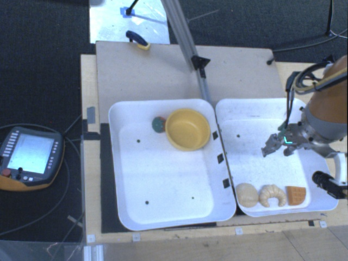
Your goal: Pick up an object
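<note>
My gripper (278,148) hangs over the right bin (255,116), near its right side, with its two fingers spread and nothing between them. Along that bin's front edge lie a pale round bun (246,194), a croissant (273,195) and an orange square cracker (296,195), all below the gripper and apart from it. In the left bin (163,194) a yellow bowl (187,129) sits at the back right, with a small dark green ball (158,124) touching its left side.
A metal pole (185,37) slants across the board behind the bins. A teach pendant (30,156) lies on the floor at the left. A yellow-and-black clamp (138,39) sits at the board's back edge.
</note>
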Tool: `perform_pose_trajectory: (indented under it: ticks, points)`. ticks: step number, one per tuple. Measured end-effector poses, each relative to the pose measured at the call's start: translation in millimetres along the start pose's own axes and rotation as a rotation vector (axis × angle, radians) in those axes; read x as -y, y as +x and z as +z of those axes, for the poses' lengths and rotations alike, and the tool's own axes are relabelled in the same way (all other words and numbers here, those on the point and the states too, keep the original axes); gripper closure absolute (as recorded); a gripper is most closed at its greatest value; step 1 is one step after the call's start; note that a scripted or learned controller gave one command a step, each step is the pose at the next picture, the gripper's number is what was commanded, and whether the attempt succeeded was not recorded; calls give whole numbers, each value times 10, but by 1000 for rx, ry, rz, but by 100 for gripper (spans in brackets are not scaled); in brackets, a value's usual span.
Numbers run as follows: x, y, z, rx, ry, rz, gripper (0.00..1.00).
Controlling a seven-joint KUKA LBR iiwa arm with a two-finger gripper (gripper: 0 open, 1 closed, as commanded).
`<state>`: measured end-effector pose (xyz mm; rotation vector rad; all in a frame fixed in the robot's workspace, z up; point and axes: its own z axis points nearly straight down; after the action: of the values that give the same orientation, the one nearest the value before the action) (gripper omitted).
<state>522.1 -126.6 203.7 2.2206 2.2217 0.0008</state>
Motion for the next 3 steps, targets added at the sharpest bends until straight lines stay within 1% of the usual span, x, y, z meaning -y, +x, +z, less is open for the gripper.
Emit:
perform_pose_trajectory:
  ticks: [1, 2, 3]
  points:
    - [0, 0, 0, 0, 0, 0, 0]
    - [-6, -21, 616, 0, 4, 1, 0]
    - [4, -20, 1134, 0, 4, 1, 0]
